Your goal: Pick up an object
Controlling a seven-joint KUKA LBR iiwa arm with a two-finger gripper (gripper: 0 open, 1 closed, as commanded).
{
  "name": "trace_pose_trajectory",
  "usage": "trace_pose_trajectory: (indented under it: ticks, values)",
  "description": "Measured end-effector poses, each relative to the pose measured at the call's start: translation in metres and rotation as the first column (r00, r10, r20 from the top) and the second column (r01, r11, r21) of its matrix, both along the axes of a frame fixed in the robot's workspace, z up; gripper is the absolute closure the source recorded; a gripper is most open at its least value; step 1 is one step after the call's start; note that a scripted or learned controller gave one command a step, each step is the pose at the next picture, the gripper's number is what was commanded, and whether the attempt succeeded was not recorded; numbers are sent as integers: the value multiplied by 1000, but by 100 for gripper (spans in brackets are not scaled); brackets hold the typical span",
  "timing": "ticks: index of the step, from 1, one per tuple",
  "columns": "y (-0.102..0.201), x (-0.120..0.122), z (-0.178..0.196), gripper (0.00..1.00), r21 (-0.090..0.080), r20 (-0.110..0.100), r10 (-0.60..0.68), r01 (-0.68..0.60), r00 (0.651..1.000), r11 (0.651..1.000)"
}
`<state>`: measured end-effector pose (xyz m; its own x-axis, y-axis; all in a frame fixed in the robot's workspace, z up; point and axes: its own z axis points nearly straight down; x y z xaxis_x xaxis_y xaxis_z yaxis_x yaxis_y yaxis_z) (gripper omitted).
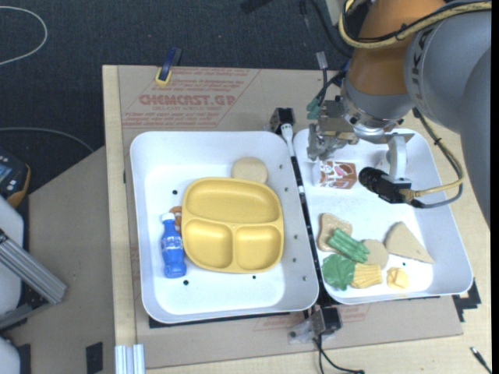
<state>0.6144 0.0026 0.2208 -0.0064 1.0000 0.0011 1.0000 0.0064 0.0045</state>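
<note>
1. Hanging over the far left part of the right bin (448, 224), the claw (326, 148) was low, close to the bin floor.
2. I could not tell whether the claw was apart or together, because the grey wrist above hid much of it.
3. A small red and white packet (337, 174) lay flat on the floor of the bin, just beside the claw on its near side. It was perhaps touching the claw, but the view was not clear there.
4. Nearer in the same bin, close together, were a slice of toast (334, 226), green toy vegetables (343, 248), a yellow corn piece (366, 275), a small cheese cube (398, 277) and a pale triangular slice (407, 242).
5. The left bin (156, 178) held a yellow divided tray (232, 224) in its middle. A blue bottle (172, 248) was just beside the tray's left edge, and a round beige biscuit (249, 169) touched its far edge.
6. Both bins stood side by side on the desk (195, 100), which was covered with brown cardboard printed in red.
</note>
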Motion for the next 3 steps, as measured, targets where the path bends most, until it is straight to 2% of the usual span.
trace_pose_trajectory:
  ticks: [1,2,3]
  values:
    - [40,35,6,100,0,2,-1,1,1000,1000]
    - [78,48,13,100,0,0,-3,3,1000,1000]
    - [78,45,14,100,-2,-5,-6,6,1000,1000]
